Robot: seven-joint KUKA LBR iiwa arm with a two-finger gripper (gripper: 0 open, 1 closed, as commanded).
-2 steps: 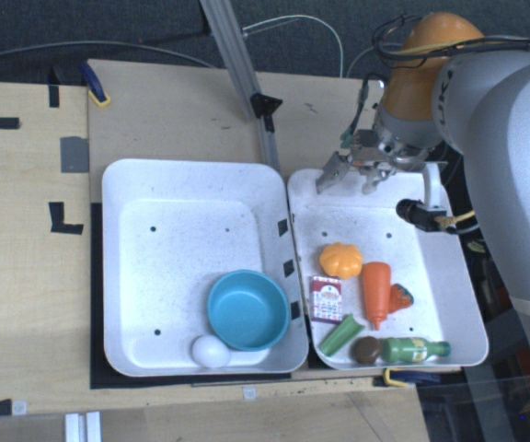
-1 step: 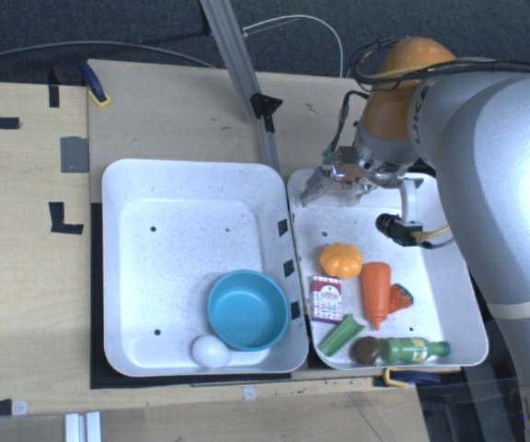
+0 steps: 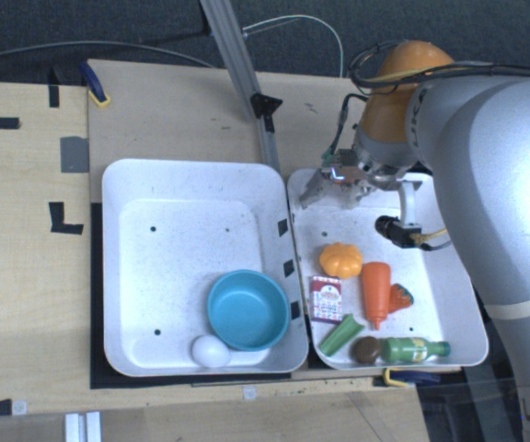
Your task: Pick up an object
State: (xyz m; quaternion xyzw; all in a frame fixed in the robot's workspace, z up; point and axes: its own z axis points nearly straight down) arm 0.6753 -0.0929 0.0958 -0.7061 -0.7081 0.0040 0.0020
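My two-finger gripper too blurred to read its fingers, my grey arm cut off at the right edge, small red object half hidden behind the orange plastic carrot, brown round thing too small to identify

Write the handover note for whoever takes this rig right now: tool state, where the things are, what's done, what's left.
Tool: over the far end of the right bin, nothing seen between its parts; open or shut cannot be told.
Right bin holds: orange pumpkin, carrot, small red carton, green pod, brown ball, green bottle, all toward the near end.
Left bin holds: blue bowl and a white ball beside it.
Done: nothing picked yet.
Left: descend on one object, grip it, lift.
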